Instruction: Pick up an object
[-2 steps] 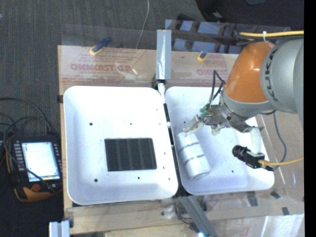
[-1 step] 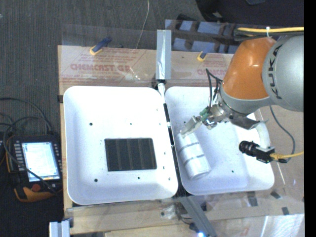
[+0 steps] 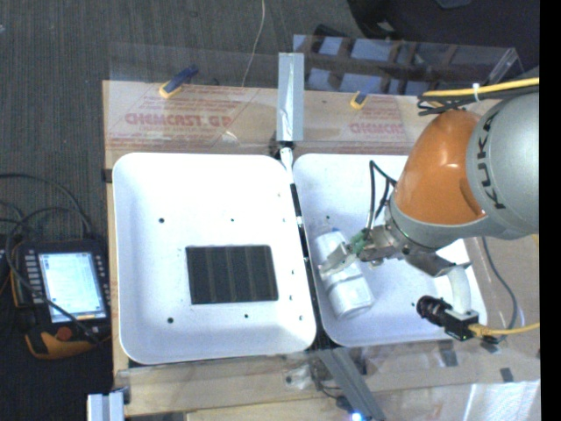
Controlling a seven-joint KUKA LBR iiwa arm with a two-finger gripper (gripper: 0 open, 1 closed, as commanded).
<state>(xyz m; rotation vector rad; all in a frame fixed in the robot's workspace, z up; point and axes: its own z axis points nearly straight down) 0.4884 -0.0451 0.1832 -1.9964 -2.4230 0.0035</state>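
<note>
1. The bench [image 3: 175, 117] carries two white bins side by side; I see red lettering on its board behind them.
2. The left bin [image 3: 140, 235] holds one thing: a dark ribbed rectangular pad [image 3: 232, 274], lying flat on the floor of the bin, toward its near right part and apart from every wall.
3. The right bin [image 3: 342, 182] is the one the arm works in.
4. The arm [image 3: 447, 178] enters from the right and hangs over the right bin, its orange band above the middle of that bin.
5. A pale cylinder [image 3: 351, 295] lies on its side in the right bin, near the left wall and toward the front.
6. The end effector [image 3: 337, 254] sits low in the right bin, just behind the cylinder and very close to it. I cannot tell whether the two touch.
7. End effector state: I cannot tell whether it is open or closed, and I do not read it as gripping anything.
8. A handheld pendant [image 3: 66, 288] with a lit screen lies on the floor left of the bench.
9. A small blue and yellow clamp [image 3: 178, 79] sits at the far edge of the bench.
</note>
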